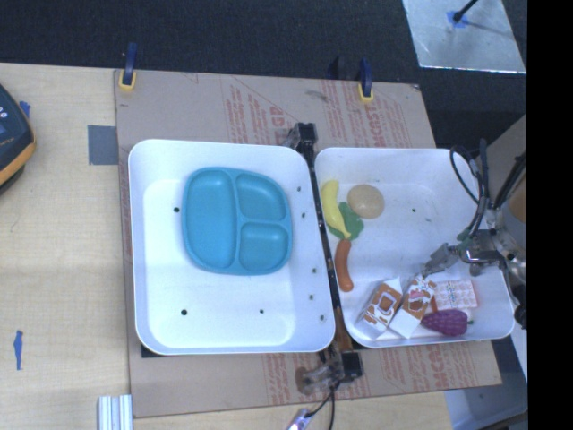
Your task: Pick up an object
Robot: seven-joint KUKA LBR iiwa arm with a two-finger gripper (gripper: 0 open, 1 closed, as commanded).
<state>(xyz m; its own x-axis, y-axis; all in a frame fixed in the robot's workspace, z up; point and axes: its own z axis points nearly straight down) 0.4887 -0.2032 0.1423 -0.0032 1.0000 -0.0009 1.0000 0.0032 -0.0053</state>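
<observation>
The right bin (403, 164) holds several small items. A yellow banana (331, 206) lies against a green piece (351, 225) near the bin's left wall, with a beige round object (365, 201) beside them. Below these lies an orange sausage-shaped piece (344, 265). Along the front wall are two brown-and-white cartons (383, 307) (416, 301), a pink-and-white packet (455, 292) and a purple object (445, 322). My gripper (452, 258) hangs low at the bin's right side, just above the packet and the cartons. Nothing is visibly held in it.
The left bin (161, 321) carries a blue divided plate (237, 220). Black cables (470, 173) loop over the right bin's far right corner. A clamp (304, 135) sits at the seam between the bins. A yellow-and-black device (13, 137) lies at the bench's left edge.
</observation>
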